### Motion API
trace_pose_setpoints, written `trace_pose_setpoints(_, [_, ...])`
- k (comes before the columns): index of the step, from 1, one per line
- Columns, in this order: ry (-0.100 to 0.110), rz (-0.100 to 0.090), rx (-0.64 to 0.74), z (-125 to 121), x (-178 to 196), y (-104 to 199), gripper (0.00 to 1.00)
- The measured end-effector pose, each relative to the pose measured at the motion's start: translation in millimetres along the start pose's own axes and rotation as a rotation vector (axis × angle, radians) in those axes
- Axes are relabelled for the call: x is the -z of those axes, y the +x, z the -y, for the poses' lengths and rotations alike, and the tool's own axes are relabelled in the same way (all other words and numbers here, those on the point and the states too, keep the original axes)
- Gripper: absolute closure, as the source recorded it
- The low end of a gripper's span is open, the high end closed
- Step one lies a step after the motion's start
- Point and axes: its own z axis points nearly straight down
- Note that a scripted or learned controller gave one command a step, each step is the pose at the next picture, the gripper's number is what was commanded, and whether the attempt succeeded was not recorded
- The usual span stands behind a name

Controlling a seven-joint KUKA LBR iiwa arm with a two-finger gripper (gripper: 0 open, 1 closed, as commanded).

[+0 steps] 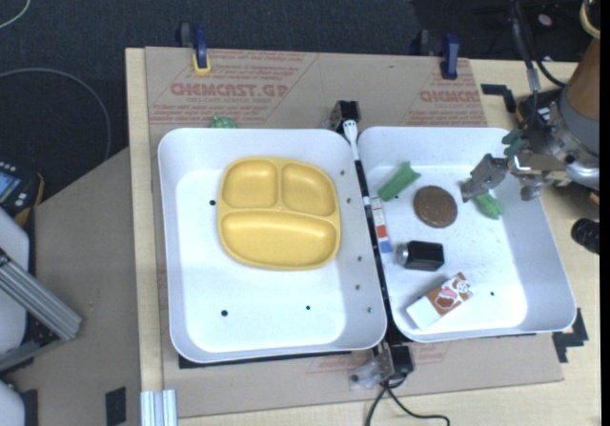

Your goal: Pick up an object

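Note:
My gripper (498, 190) hangs over the back right part of the right bin (534, 305), its two fingers spread apart and nothing seen between them. A small green piece (490, 206) lies on the bin floor just under the left finger (476, 182). To the left of that sits a brown disc (436, 206). A green strip (397, 180) lies at the back left. A black block (420, 254) rests near the middle. A white and brown packet (441, 299) lies at the front.
The left bin (195, 319) holds a yellow divided plate (279, 213). A pen-like stick (379, 224) lies along the ridge between the bins. The grey arm (579, 129) comes in over the right bin's far right rim.

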Motion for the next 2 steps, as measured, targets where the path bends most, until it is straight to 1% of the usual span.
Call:
trace_pose_setpoints(1, [-0.003, 0.001, 0.001, -0.7, 10.8, 0.0, 1.00])
trace_pose_setpoints(2, [0.001, -0.001, 0.006, -65.0, -57.5, 63.2, 1.00])
